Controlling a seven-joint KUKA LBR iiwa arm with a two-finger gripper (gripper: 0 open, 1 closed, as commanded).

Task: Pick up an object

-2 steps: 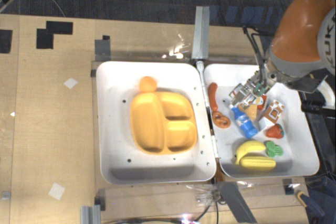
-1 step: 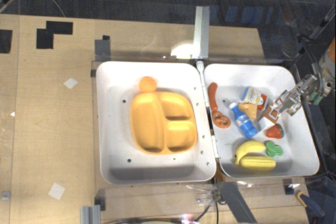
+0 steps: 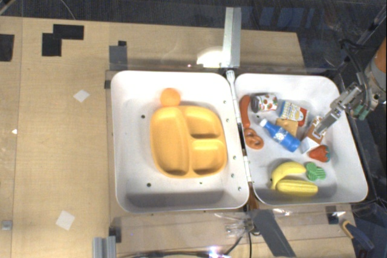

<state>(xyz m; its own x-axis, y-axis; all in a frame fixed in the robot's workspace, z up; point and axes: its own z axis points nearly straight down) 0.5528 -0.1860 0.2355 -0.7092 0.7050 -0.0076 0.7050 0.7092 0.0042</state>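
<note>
Banana [image 3: 289, 173], blue bottle [image 3: 282, 135], labels unreadable

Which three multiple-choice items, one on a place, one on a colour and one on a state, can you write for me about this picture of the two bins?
1. Where does the yellow divided tray lie?
A. in the left bin
B. in the right bin
C. on the bench outside the bins

2. What colour is the bottle in the right bin?
A. green
B. blue
C. black

3. How does the banana lie?
A. on the floor of the bin
B. between the fingers of the gripper
C. inside the tray

Answers:
1 A, the tray takes up the left bin.
2 B, its body is blue.
3 A, it rests near the front wall, apart from the gripper.
</note>
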